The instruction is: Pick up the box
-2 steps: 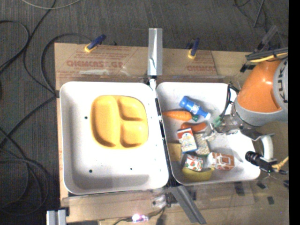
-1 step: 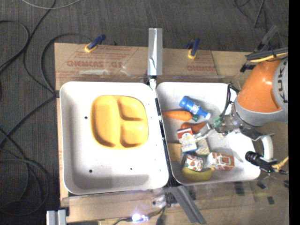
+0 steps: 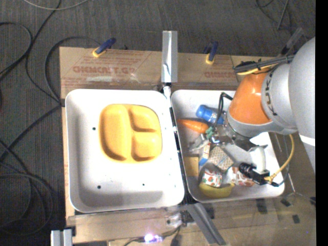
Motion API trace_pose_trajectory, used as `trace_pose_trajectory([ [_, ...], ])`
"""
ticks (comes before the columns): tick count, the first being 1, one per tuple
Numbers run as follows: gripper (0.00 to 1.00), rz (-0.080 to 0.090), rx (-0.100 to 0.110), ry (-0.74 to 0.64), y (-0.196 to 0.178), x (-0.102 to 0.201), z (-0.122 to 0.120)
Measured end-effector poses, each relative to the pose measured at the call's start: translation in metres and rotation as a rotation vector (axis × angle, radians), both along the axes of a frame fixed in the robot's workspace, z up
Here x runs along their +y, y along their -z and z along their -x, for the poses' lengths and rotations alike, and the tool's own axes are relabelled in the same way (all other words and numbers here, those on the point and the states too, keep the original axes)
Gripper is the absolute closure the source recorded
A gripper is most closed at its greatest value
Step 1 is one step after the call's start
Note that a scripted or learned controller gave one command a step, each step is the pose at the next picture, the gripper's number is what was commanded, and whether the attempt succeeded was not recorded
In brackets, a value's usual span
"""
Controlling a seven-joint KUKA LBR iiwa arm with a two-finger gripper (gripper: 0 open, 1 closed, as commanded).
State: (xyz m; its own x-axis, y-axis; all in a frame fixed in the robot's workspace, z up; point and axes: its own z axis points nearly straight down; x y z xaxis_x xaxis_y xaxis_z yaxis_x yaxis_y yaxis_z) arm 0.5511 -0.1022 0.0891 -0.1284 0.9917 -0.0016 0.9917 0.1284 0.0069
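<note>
While the cardboard-topped bench [image 3: 123, 70] sits on dark carpet, we see the arm [image 3: 277, 96] bent low over the right bin [image 3: 279, 191]. Its gripper [image 3: 211, 143] hides its grip from us. One patterned box [image 3: 221, 159] lies just below-right; one yellow tray [image 3: 131, 132] well left.

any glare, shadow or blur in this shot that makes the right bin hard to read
Camera view: the arm is large and soft-edged near the lens, covering part of the right bin; the items under the gripper are small and cluttered, so the box cannot be picked out with certainty; the yellow tray in the left bin is evenly lit, with a soft shadow below it.
</note>
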Motion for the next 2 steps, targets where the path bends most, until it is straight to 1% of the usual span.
trace_pose_trajectory([
  [1, 0.0, -0.003, -0.008, 0.208, 0.0, -0.001, 0.038],
  [2, 1.0, -0.007, -0.008, 0.207, -0.011, 0.0, 0.037],
])
